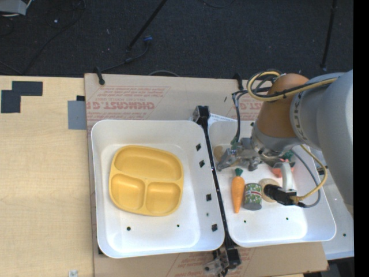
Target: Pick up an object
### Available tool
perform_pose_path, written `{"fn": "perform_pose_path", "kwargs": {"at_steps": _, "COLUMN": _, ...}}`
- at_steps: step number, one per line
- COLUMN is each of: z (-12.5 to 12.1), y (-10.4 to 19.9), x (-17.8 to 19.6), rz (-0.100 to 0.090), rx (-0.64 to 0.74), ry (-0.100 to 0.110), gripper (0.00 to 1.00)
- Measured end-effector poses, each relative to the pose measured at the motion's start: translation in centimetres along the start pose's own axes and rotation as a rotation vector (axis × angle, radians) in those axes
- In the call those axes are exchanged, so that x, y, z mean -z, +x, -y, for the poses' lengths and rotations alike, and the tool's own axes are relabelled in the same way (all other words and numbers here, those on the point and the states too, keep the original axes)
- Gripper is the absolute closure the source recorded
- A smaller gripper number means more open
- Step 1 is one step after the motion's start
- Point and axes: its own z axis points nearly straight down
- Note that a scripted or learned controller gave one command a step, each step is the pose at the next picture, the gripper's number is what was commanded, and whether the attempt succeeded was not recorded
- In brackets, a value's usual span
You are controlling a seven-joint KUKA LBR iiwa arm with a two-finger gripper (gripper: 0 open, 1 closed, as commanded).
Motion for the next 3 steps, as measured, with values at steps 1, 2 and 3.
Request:
{"fn": "perform_pose_path", "kwargs": {"at_steps": 1, "z": 0.0, "y": -0.1, "x": 1.3, "rz": 0.000, "rx": -0.004, "ry": -0.001, "gripper": 1.00}}
{"fn": "perform_pose_path", "kwargs": {"at_steps": 2, "z": 0.6, "y": -0.1, "x": 5.7, "rz": 0.000, "rx": -0.004, "ry": -0.007, "gripper": 1.00}}
{"fn": "perform_pose_path", "kwargs": {"at_steps": 3, "z": 0.5, "y": -0.9, "x": 10.1, "rz": 0.001, "rx": -0.006, "ry": -0.008, "gripper": 1.00}}
